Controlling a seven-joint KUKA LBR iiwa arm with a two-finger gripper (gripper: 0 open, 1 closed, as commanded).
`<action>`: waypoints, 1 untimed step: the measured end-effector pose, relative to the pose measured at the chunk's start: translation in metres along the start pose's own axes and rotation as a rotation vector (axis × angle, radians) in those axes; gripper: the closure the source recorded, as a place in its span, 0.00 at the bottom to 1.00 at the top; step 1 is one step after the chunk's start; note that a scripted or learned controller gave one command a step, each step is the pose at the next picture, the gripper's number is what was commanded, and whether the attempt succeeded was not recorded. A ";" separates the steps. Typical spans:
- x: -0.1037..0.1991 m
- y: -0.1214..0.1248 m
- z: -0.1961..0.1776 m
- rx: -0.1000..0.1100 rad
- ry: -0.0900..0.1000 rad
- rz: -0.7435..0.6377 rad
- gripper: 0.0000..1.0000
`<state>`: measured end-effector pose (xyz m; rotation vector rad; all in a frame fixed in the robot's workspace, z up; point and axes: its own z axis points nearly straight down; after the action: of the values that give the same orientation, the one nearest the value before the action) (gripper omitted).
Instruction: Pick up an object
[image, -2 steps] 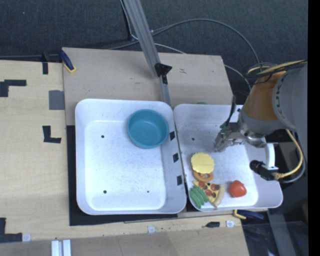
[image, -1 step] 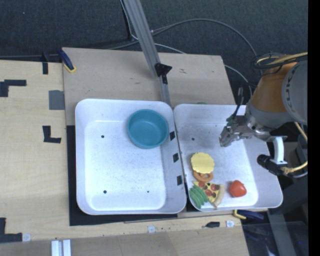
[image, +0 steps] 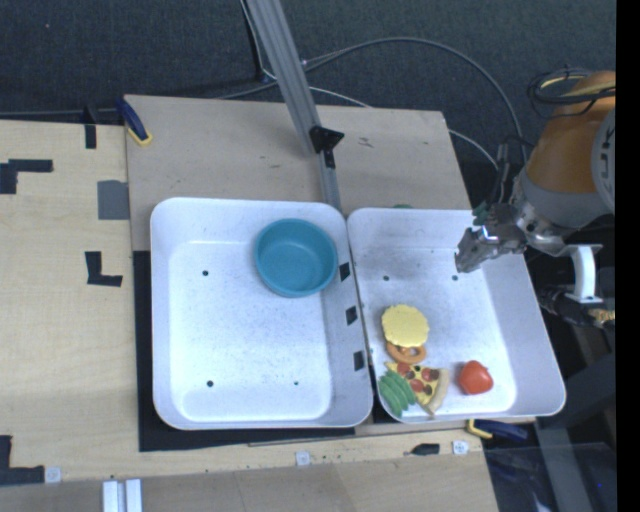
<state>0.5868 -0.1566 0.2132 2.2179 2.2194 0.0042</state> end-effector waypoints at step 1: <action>0.000 0.001 -0.035 0.002 0.000 0.000 1.00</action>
<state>0.5873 -0.1565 0.2479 2.2192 2.2204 0.0023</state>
